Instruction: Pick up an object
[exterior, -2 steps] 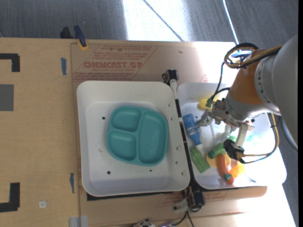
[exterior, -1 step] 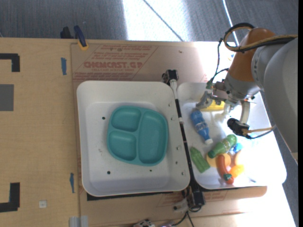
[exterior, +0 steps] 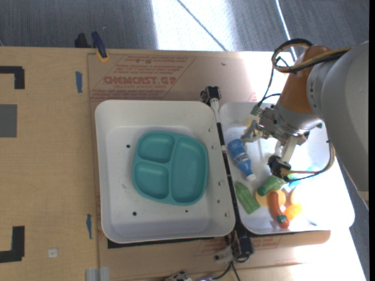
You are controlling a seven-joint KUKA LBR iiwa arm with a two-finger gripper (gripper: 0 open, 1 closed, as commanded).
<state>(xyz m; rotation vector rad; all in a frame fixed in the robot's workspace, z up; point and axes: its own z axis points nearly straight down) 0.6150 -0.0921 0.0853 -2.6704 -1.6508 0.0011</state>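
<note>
On cardboard (exterior: pixel 140 78) behind left bin (exterior: pixel 111 157): red "CHEMCAST GP".

Strong daylight falls from the upper right, laying a bright patch across the floor (exterior: pixel 193 10) beyond the worktop (exterior: pixel 47 157). The right bin (exterior: pixel 334 209) sits in that light and is nearly blown out, its floor glaring white. The left bin (exterior: pixel 111 157) is evenly lit, with soft shading along its inner walls. The arm (exterior: pixel 345 98) looms soft and out of focus. The picture is slightly grainy throughout.
</note>
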